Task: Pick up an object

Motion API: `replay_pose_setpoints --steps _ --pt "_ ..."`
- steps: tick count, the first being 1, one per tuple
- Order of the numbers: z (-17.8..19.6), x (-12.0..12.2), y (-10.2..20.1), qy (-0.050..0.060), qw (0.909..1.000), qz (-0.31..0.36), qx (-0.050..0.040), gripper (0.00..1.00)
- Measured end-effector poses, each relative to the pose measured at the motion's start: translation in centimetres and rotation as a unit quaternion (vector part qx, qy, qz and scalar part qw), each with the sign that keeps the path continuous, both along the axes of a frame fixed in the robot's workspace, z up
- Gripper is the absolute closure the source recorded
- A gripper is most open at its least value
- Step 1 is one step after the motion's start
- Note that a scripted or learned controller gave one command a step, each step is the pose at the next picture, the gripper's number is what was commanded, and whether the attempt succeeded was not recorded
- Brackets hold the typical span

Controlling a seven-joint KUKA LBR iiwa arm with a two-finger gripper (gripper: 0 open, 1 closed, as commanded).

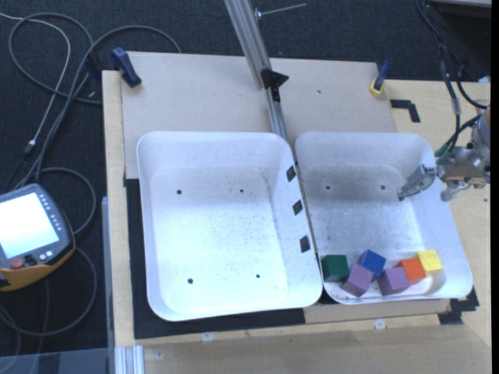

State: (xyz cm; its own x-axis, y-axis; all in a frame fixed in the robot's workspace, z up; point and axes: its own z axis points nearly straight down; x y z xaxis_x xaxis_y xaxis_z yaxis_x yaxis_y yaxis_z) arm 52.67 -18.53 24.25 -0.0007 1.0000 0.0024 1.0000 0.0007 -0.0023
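Observation:
Several small cubes lie along the front edge of the right bin (366, 150): a green cube (336, 268), a blue cube (373, 261), two purple cubes (359, 279) (394, 280), an orange cube (413, 269) and a yellow cube (429, 261). My gripper (426, 194) hangs over the right side of this bin, well behind the cubes. It is open, its fingers spread apart with nothing between them. One finger (412, 184) slants down towards the bin floor.
The left bin (156, 154) sits beside the right one. A metal pole (248, 33) rises from the gap behind the bins. Clamps (126, 66) (380, 79) hold the board's back corners. A teach pendant (30, 232) and cables lie at the far left.

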Motion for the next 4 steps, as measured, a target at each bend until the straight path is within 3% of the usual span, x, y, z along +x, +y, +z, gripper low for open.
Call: replay_pose_setpoints --steps 1,3,4 --pt "1.6 2.8 1.1 -0.004 1.0000 0.002 -0.0018 0.00" --pt "3.1 6.2 7.0 -0.003 1.0000 0.002 -0.0012 0.00" --pt "-12.2 9.4 8.6 0.004 1.0000 0.001 0.0002 0.00"
